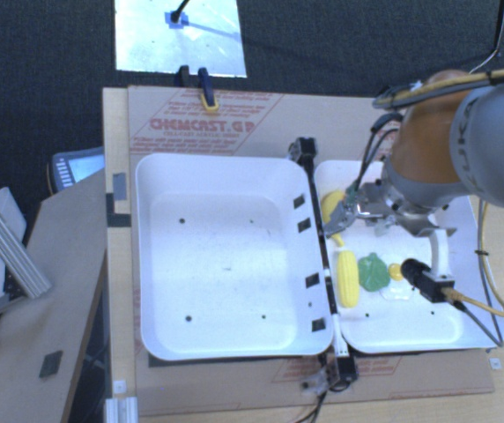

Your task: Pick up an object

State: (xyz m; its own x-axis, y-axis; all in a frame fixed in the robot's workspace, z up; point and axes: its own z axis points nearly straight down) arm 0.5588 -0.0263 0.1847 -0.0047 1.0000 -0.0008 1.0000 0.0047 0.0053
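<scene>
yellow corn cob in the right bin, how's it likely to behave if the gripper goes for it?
The corn cob looks long and rounded, so it may roll sideways if nudged off-centre. Its glossy surface suggests hard toy plastic: probably stiff, light, somewhat slippery. It lies close beside the green object and near the bin wall, so fingers may bump either.

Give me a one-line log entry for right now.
arm over right bin | corn, green item, yellow item in right bin | grasp: unconfirmed
</scene>
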